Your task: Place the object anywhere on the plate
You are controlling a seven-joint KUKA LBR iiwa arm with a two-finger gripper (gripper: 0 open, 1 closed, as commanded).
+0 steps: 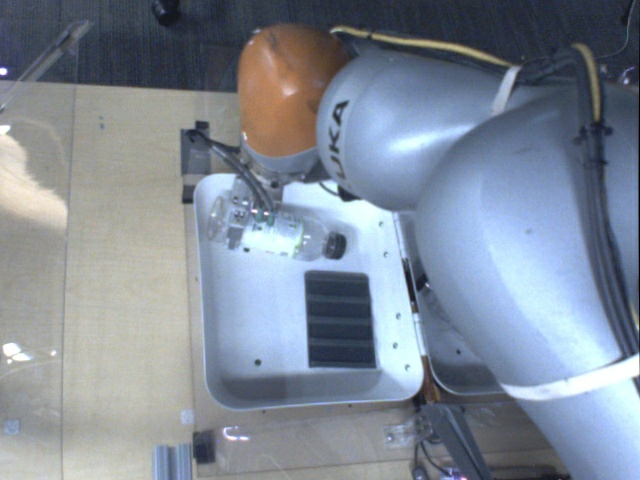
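a pale wooden desk (120, 268) carries two white bins. the grey arm (480, 188) reaches over the left bin (260, 368), where a dark ribbed plate (340, 318) lies. a clear bottle (285, 236) lies on its side just above the plate, at the jaws (240, 218); i cannot tell their state.

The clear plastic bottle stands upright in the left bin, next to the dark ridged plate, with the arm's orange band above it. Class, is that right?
Not quite. The camera view shows the clear plastic bottle lying on its side, dark cap pointing toward the right bin, not upright. The rest holds: it is in the left bin, near the dark ridged plate, below the orange band.
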